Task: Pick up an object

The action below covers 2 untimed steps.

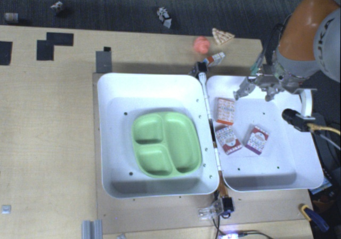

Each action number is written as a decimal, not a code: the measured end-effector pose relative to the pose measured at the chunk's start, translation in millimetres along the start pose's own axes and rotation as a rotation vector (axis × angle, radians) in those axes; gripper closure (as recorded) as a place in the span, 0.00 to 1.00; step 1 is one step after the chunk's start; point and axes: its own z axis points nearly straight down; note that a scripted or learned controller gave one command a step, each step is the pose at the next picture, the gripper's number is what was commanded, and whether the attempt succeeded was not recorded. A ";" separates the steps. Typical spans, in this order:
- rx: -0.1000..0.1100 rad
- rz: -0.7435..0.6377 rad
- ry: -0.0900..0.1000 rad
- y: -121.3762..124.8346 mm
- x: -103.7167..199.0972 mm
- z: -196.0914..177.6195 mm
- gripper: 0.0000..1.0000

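At the near edge of the worktop (48, 168), a clear clip and some wiring (218, 210) were seen just below the seam between the two bins, probably there to pin them together. The left bin (114, 94) was occupied by a green divided tray (166, 144), laid flat near its middle. In the right bin (287, 174) three small red-and-white packets were scattered: one packet (225, 111) near the dividing wall, a second packet (228, 140) just below it, and a third packet (256, 140) slightly to the right. All lay flat and apart enough for each to be approached singly.

The hand (259, 87) was held above the far part of the right bin, its fingers spread and nothing between them. It was poised beyond the packets, touching none. The pick was judged not yet begun; the upper packet appeared nearest to it.
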 end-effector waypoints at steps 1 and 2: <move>-0.009 0.002 -0.001 -24.4 2.4 97.8 0.00; -0.014 0.000 0.001 -22.3 4.6 86.2 1.00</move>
